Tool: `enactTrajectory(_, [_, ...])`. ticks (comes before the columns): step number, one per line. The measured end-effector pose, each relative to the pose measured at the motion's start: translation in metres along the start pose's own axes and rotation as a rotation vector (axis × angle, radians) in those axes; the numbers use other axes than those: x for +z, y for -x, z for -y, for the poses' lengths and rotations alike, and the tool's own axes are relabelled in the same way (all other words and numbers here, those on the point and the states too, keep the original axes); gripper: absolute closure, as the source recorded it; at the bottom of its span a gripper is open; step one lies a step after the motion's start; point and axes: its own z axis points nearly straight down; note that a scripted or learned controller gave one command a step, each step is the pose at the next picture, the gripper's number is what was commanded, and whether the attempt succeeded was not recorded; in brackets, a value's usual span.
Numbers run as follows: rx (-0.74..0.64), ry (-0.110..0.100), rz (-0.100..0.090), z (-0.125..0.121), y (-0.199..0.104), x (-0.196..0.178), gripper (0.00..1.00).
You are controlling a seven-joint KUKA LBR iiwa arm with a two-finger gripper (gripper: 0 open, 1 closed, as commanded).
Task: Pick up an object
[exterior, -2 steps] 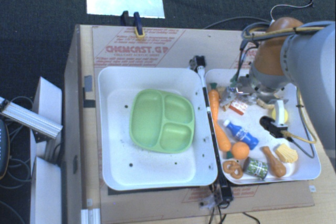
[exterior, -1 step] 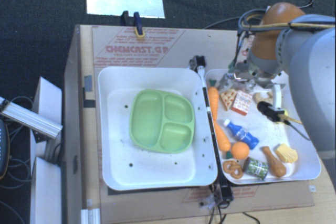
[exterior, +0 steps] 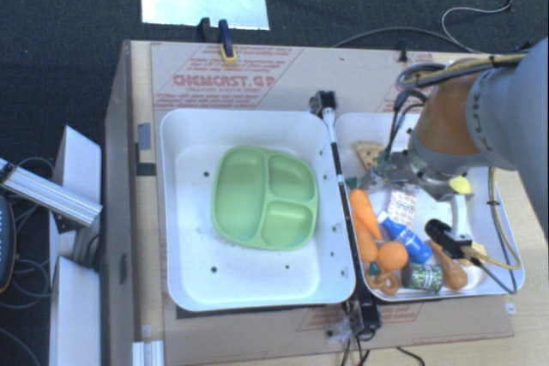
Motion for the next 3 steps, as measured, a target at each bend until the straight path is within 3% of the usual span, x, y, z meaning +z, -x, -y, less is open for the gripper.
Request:
enactTrajectory(1, [-0.001, -0.011, -0.004, -0.061, 0.002, -0.001, 0.0])
enactTrajectory(2, [-0.004, -0.01, -0.004, -0.062, 0.003, -0.012, 1.0])
enactTrajectory(3, [-0.005, -0.01, -0.004, -0.062, 0.003, -0.012, 0.0])
